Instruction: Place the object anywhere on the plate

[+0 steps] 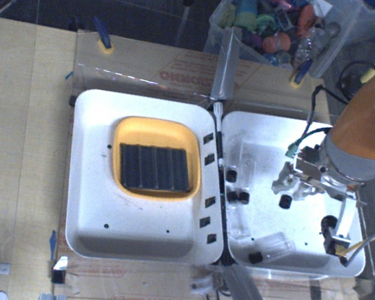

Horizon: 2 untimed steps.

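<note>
So here's the bench from above: 2 white bins side by side. The left bin (85, 164) has a yellow plate (124, 134) sitting a bit above its middle, and the object (154, 169), a dark ribbed rectangular slab, lies flat on that plate, well inside the rim and covering most of the plate's floor. I count roughly 5 ridges on it, but it's dark enough that I wouldn't swear to it.

The arm (373, 123) comes in from the right over the right bin (261, 133), orange band and all, and its bulk hides the bin's far right corner. The gripper (289, 188) hangs over the middle of the right bin, well apart from the plate. Honestly I can't tell whether the claw is released or clenched (it's a jumble of grey metal and cables against a shiny white floor), and I see nothing grasped in it.

Also in the right bin: a clear plastic piece (273, 244) near the front wall, really hard to make out against the white, and a small black bit (238, 196) close to the divider (213, 158) between the bins.

Up top there's a tub of colourful toys (277, 18), cut off by the frame edge.
</note>
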Motion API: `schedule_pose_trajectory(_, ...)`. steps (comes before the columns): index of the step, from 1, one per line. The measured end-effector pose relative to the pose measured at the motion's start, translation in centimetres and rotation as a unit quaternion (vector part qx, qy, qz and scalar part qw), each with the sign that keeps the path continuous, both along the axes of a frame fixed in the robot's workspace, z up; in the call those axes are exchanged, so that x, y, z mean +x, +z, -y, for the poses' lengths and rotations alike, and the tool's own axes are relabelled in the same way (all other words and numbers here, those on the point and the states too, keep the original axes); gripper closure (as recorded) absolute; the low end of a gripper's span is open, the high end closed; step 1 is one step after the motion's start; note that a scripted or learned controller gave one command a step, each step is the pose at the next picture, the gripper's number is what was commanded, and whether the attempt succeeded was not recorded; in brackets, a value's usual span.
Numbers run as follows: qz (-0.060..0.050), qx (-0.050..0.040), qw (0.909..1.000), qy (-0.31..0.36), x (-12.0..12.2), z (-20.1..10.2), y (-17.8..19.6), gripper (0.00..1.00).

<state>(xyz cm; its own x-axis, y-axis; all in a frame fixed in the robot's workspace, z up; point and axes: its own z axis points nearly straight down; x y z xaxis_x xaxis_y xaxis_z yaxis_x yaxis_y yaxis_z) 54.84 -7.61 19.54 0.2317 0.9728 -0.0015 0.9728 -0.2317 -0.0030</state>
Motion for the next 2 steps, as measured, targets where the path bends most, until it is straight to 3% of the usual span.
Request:
schedule_pose_trajectory(1, 0.000, 0.0000, 1.0000, 0.000, 0.0, 0.0, 0.0, 0.00)
schedule_pose_trajectory(2, 0.002, -0.0002, 0.9911, 0.133, 4.1, 4.8, 3.8, 0.00)
